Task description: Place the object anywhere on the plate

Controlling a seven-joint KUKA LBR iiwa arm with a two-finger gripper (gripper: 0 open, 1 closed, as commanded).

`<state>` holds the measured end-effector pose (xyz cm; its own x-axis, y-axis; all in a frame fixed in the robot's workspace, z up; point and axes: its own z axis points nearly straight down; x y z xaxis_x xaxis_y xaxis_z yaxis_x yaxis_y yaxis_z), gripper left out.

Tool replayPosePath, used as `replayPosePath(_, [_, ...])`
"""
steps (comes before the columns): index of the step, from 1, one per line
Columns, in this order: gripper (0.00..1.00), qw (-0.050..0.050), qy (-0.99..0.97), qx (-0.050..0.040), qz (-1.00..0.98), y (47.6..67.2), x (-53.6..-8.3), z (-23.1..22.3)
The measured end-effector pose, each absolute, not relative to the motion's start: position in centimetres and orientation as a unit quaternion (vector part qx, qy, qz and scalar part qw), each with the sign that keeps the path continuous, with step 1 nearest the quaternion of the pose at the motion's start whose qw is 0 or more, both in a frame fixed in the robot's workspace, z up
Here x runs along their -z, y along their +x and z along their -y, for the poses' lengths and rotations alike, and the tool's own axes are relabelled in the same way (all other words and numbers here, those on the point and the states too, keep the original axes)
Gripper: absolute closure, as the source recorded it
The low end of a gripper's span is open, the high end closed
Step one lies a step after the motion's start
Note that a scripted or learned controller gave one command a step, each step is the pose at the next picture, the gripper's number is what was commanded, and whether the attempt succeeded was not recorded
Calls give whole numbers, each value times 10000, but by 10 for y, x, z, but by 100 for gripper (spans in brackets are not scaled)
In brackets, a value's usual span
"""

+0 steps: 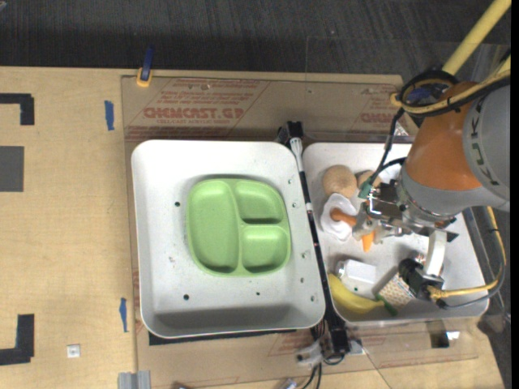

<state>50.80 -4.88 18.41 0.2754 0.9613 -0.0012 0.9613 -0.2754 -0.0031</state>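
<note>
While the green plate (238, 224) sat bare, the end effector (371, 217), grip unreadable, hovered right of it over clutter, risking a wrong pick.

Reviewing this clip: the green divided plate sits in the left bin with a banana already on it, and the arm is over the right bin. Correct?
Not quite. The green divided plate has nothing on it; the banana lies in the right bin. The camera view shows this. The plate is in the left bin, the arm over the right one.
</note>
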Motion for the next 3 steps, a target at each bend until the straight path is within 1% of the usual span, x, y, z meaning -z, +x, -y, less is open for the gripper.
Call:
replayPosePath(1, [100,-10,-7628,6,6466,530,-220,-8])
replayPosePath(2, [100,0,-6961,7,7180,593,-202,-104])
replayPosePath(3, [0,-10,-6972,4,7169,594,-203,-102])
